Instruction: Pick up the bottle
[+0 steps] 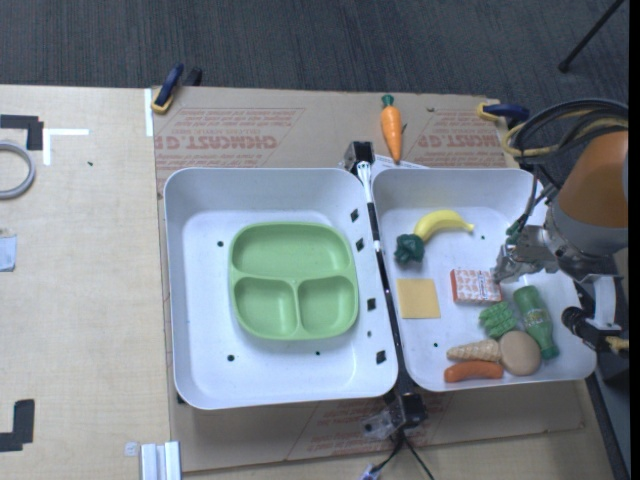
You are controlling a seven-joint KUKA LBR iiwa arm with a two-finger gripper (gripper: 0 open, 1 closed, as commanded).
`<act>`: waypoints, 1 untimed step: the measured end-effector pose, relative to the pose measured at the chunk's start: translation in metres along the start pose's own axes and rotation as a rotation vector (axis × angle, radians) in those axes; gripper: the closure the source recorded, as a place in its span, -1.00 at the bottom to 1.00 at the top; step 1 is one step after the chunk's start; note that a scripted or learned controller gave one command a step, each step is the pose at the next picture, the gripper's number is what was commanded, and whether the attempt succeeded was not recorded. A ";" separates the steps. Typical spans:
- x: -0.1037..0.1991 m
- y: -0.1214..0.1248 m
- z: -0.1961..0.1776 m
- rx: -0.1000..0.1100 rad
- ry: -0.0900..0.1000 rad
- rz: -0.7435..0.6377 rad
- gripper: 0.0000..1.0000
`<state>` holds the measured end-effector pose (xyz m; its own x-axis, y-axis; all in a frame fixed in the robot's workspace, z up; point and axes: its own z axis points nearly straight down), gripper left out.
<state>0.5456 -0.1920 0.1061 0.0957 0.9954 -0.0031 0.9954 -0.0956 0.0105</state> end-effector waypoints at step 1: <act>0.049 -0.072 -0.079 0.012 0.004 -0.119 1.00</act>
